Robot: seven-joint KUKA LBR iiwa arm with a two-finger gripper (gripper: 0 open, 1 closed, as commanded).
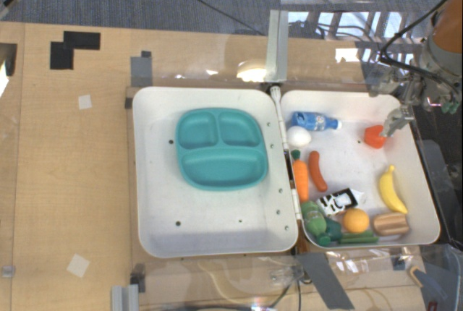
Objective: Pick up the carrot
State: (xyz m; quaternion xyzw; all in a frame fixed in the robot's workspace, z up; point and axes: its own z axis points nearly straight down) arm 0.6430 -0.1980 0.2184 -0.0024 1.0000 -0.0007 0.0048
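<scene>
The carrot [301,181] is orange and slim, lying lengthwise along the left wall of the right bin [427,194], with green items at its near end. A red sausage [317,172] lies just to its right. My gripper [397,121] hangs over the far right corner of that bin, right beside a small red-orange object [374,137] and well away from the carrot. Nothing shows in its grasp.
The right bin also holds a blue bottle [315,121], a white egg [299,137], a banana [391,189], an orange [355,220], a brown roll [391,224], a black-and-white item [338,201] and green vegetables [322,224]. A teal divided plate [221,148] sits in the left bin [155,215].
</scene>
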